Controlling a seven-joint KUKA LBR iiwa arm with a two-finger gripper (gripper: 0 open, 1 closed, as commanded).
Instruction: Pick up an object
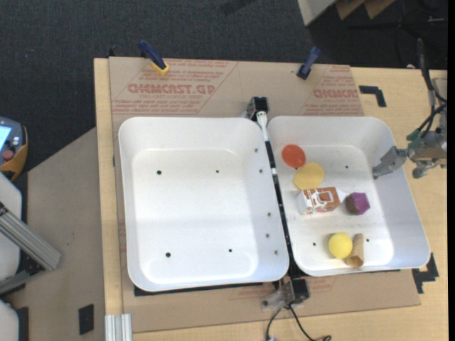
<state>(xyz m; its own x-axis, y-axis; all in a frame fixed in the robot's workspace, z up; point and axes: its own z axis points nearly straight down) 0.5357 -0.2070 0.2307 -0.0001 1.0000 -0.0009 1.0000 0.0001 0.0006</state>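
Two shallow white bins sit side by side on the surface [213, 77], which is covered by a brown sheet printed with red lettering. The left bin [135, 212] shows bare white floor with a few small dark dots. The right bin [405, 219] holds all the loose things. An orange-red ball [293, 155] lies toward the far left of that bin, with a yellow rounded object [308, 175] just beside it on the near side. A small white and orange carton [319, 200] sits near the middle, close against the yellow object. A purple piece [357, 204] lies just right of the carton. Nearer the front, a yellow ball [340, 244] rests touching a tan, cork-like piece [355, 251].

The end effector [387, 163] hangs at the right bin's far right rim, well apart from every object; it looks grey and small here, and whether its fingers are spread or closed cannot be told. Nothing is seen between them.
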